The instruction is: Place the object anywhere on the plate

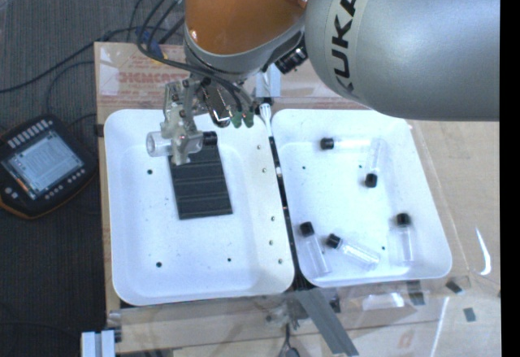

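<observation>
Nearest the camera, the front rims of two white bins sit side by side on the surface (455, 144).

Right bin (422, 266): five clear vials with black caps. One vial (314, 248) near the front left; another vial (353, 250) just beside it, lying at a slant; a third vial (405, 235) by the right wall. Further back, a fourth vial (374, 162) stands about mid-bin, tilted, cap toward the front. A fifth vial (345, 142) lies along the back, cap to the left.

Left bin (138, 266): a dark ribbed plate (201, 186) lies flat on the bin floor, rear half of the bin, long side running front to back, a bit skewed.

The pincer (180, 144) is at the plate's back edge, fingers pointing down. A sixth clear vial (175, 141) with a black cap sits crosswise between the fingers, clear end to the left, cap end to the right. Pincer reads as clamped on it. Vial is right at the plate's far edge; can't tell if it touches the plate.

Behind that, the orange band (236, 6) and the grey arm (406, 30) with KUKA lettering cover the top. A pendant (41, 164) lies on the floor, left of the surface.
</observation>
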### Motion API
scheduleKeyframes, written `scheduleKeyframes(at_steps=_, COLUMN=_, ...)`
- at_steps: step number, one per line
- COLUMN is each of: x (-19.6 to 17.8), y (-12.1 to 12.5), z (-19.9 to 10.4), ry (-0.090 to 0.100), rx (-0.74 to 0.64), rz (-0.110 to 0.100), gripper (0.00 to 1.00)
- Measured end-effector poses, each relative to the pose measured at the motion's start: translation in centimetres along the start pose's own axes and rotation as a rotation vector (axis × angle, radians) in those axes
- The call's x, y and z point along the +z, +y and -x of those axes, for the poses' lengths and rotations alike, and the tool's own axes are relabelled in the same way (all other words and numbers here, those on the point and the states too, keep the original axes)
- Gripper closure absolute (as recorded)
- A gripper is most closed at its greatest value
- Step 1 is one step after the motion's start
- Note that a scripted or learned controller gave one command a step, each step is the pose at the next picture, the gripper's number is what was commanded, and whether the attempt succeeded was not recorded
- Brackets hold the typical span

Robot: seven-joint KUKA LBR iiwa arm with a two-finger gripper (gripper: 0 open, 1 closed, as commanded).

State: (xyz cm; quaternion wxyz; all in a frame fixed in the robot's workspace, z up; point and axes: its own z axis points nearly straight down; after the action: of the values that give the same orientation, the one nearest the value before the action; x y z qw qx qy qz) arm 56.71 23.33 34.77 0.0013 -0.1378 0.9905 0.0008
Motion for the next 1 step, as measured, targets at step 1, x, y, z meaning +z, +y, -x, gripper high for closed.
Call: scheduleKeyframes(at_steps=1, x=-1.06, y=2.06, z=-7.09, ry=0.001, rx=-0.263, rz=0.001, gripper=1.00)
